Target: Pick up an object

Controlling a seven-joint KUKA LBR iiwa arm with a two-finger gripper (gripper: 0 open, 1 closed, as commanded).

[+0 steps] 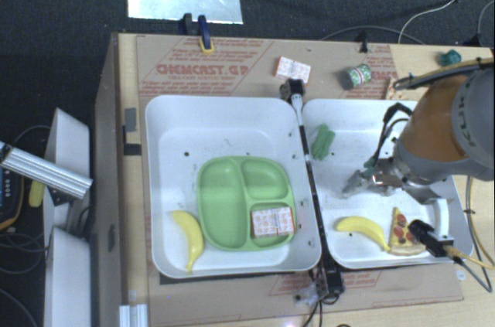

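Two bananas, two small printed packets, one pizza slice, one green block, one green divided plate, and two white bins.

Nearest, along the bottom edge of the view, the left bin (162,163) holds a banana (189,238) at about 7 o'clock of its floor, curved and lying just beside the green divided plate (232,194). The plate sits at the bin's centre, and a printed packet (272,222) lies in its compartment at 5 o'clock. The plate's other two compartments hold nothing.

The right bin (340,252) holds the second banana (362,229) at about 6 o'clock, near the front wall. Just beside it, toward 4 o'clock, lies the pizza slice (401,231), its tip pointing away from the front wall.

Above these, near the bin's middle, the gripper (363,182) hangs over bare white floor. Its fingers spread apart with nothing between them. It is apart from the banana, which lies toward 6 o'clock of it. The grey arm with its orange band (433,124) enters from 3 o'clock.

Farther back, the green block (322,141) lies at 10 o'clock in the right bin, near the divider between the bins.

Farthest, on the bench beyond the bins, the second printed packet (292,69) sits at 12 o'clock, with a small green-and-white can (358,75) on its side well apart to the right.
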